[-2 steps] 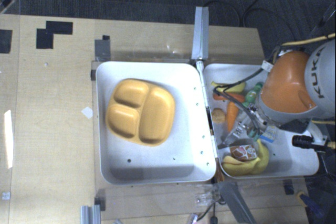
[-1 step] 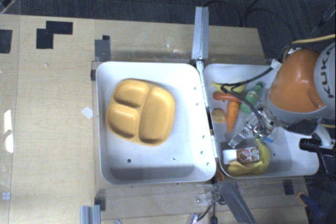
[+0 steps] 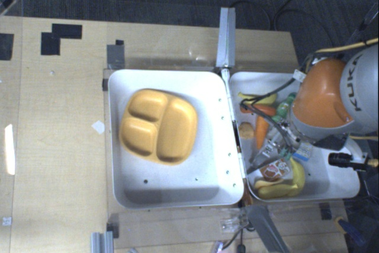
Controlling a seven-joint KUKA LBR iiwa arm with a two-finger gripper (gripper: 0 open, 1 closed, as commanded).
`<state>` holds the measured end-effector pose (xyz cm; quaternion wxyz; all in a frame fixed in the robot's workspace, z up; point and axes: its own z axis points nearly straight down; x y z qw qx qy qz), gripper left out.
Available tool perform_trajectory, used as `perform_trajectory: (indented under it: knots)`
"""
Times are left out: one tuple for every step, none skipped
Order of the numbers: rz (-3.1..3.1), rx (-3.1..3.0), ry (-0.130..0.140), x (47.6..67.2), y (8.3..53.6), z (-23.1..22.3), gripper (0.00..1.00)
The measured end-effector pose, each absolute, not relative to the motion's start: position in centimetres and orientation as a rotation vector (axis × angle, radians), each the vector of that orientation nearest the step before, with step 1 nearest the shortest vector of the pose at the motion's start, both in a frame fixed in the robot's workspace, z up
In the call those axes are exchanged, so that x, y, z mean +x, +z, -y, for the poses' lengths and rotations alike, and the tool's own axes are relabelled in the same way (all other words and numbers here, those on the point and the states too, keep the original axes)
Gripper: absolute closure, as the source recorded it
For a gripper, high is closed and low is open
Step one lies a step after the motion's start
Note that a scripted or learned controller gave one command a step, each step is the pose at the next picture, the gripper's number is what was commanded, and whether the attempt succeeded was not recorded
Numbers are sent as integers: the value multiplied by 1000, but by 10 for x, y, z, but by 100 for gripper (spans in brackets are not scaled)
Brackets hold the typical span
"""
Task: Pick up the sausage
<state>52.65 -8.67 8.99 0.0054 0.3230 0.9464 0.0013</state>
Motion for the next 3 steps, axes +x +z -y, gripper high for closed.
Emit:
perform_trajectory:
  knots:
    - [-2998, 898, 3, 563, 90, 84, 0]
    - [-3078, 779, -12, 654, 89, 99, 0]
    - [-2984, 957, 3, 655, 162, 103, 0]
